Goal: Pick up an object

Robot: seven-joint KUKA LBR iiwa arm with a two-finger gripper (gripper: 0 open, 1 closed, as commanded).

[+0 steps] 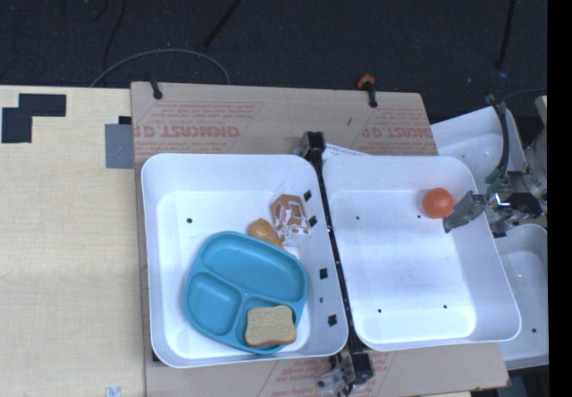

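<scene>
1. Two white bins: left bin, right bin.
2. Left bin contents — one blue tray carrying one bread slice, one wrapped snack, one tan item.
3. Right bin — one orange ball, far right corner.
4. Gripper just beside the ball; state of the jaws cannot be told.

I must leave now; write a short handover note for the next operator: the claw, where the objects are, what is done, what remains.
Claw: at the right rim of the right bin, beside the orange ball; whether it is open or shut cannot be told, and nothing is seen held.
Left bin: blue divided plate with a slice of bread in one compartment, a small wrapped packet and a brownish item next to the plate.
Done: nothing lifted yet.
Left: grasp one object and raise it; the ball is nearest.
</scene>
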